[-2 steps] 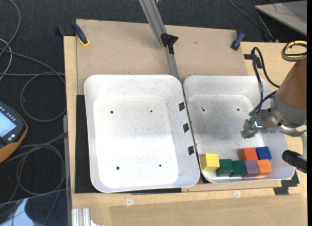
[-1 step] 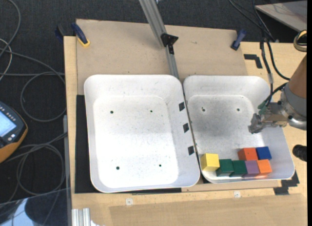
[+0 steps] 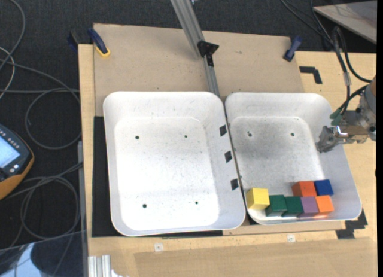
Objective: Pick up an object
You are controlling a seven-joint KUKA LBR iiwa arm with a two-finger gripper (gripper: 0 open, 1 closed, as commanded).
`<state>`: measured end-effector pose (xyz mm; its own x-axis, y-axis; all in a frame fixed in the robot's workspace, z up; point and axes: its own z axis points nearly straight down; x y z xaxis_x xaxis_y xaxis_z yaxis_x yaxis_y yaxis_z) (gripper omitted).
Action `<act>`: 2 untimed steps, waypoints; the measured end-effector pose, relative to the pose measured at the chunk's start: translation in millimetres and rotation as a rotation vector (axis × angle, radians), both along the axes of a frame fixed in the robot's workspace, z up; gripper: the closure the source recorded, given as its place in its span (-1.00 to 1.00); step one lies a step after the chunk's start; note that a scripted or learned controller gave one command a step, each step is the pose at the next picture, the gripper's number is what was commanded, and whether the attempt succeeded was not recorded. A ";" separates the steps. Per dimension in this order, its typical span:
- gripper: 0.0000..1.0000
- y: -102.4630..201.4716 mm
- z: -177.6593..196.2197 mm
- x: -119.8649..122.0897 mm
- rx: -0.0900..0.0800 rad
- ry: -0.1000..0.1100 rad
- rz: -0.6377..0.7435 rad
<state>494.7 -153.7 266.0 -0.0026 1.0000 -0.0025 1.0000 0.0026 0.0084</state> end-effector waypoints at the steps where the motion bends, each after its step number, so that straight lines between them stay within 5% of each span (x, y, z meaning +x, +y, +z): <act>1: 1.00 49.2 -13.3 9.4 0.006 0.010 0.004; 2: 1.00 104.8 -18.2 34.5 0.004 0.006 0.005</act>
